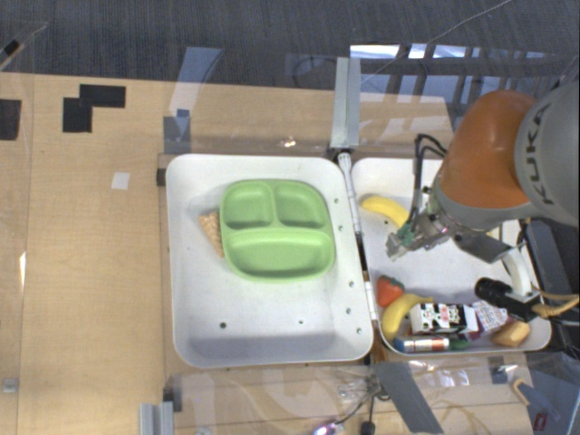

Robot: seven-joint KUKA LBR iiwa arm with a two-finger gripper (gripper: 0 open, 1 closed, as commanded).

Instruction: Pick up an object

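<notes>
A pale wooden desk carries two shallow white bins side by side, seen from above at a slant. The left bin holds a green divided tray lying flat toward its far half, with a tan, speckled item poking out from under the tray's left edge. The grey arm, its orange band prominent, reaches in from the right over the right bin. Its hand hangs over the middle of that bin, just beside and below a yellow banana that lies near the bin's far left corner. Whether the hand is open or closed cannot be told from this angle.

The other loose objects crowd the right bin's near edge. A printed white carton lies on its side, with a second banana just to its left. A small red-orange piece sits just above that banana. A red-and-blue marker lies along the near wall, and a tan lump rests near the right corner. Black block shapes mark the desk's far left.
</notes>
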